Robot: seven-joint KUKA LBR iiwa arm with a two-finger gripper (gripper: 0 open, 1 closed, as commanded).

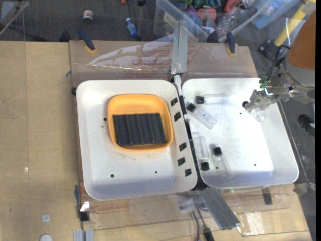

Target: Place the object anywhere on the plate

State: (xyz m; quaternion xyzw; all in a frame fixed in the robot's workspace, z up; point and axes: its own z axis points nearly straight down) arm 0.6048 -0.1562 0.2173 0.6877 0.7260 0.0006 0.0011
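Note:
An orange plate [140, 101] lies in the left bin [93, 174] with a dark ribbed rectangular pad [139, 129] on it. Several clear vials with black caps lie in the right bin [281, 154]: one at the back [210, 99], one just below it [202, 116], and two near the divider [202, 152] [220, 159]. My gripper [257, 103] hangs over the right bin's back right part, far from the plate. A small clear piece [259, 116] and a black cap-like spot [246, 104] sit right at its tip. Whether that is a vial in its grasp I cannot make out.
A raised divider with black tabs [181, 134] separates the two bins. Behind the bench stands a clear tub of colourful items [215, 4]. A metal upright [176, 49] rises at the back between the bins. The arm's orange band [303, 44] is at the right edge.

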